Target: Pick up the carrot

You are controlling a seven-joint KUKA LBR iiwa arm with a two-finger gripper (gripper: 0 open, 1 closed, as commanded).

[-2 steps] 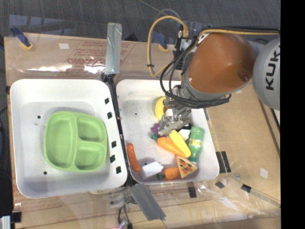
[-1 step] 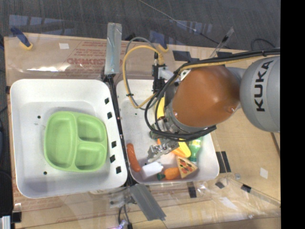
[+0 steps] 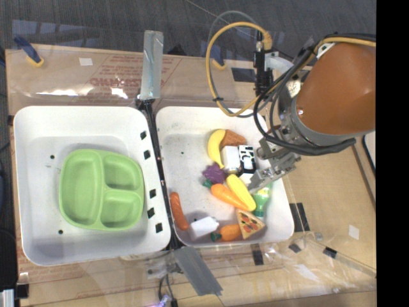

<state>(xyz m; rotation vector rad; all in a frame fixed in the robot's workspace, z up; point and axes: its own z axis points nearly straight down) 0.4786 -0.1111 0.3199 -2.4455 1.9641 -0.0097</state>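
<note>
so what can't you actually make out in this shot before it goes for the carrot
- Gripper: small and cluttered in the camera view; open or shut is unreadable, as is contact with the toys below.
- Carrot: its right part lies under the yellow corn.
- Green toy: partly hidden by the gripper.
- Small orange piece at the right bin's front wall: too small to identify.

The right bin (image 3: 167,165) serves as reference. The plate (image 3: 100,188) lies in the left bin (image 3: 25,171), beside it. Inside the right bin, the carrot (image 3: 228,196) lies centrally, the banana (image 3: 216,146) behind it, the pizza slice (image 3: 250,224) before it.
</note>
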